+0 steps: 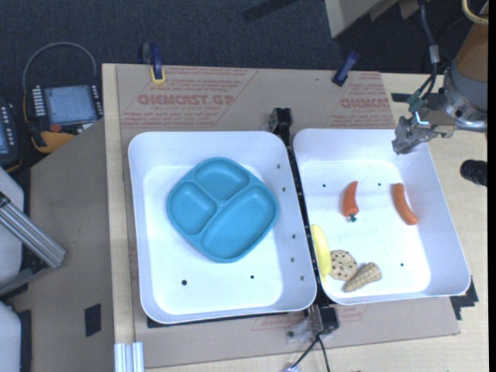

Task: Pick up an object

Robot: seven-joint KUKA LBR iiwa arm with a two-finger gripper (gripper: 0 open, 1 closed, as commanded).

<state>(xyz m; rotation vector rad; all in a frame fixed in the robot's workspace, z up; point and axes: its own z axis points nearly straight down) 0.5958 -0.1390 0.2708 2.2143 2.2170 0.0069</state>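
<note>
Hot dog lies in right bin, nearest the gripper poised above that bin's far right corner. Chili pepper sits just left. Risk: descending so near the bin wall, jaws could strike the rim or nudge the sausage aside. Jaw spread: cannot tell; nothing visibly held.

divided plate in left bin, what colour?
Plain light blue, no pattern: the three-compartment plastic plate in the left white bin. Camera view shows it best.
</note>
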